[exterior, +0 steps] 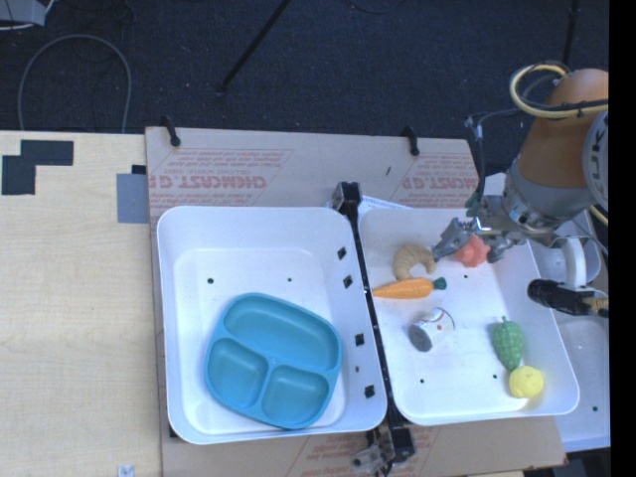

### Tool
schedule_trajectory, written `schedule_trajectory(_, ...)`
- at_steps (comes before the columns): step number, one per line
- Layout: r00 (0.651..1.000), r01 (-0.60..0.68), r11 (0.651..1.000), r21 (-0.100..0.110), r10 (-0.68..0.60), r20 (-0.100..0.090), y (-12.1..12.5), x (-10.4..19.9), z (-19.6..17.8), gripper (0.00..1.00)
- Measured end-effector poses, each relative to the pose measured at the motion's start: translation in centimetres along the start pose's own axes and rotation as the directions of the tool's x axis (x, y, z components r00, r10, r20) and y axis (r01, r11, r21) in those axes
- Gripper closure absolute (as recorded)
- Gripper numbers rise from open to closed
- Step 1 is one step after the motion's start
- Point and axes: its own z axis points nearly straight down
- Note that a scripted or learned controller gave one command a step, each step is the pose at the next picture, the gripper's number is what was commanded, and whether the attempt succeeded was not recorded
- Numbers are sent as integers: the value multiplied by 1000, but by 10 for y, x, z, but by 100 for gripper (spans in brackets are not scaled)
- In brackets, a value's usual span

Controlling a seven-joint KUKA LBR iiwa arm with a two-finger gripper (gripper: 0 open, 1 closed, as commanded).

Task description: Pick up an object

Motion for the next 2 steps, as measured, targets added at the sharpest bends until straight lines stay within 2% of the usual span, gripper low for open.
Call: schedule_trajectory(2, 1000, -2, 1000, -1, 2, 0, 1, -7, 100, 0)
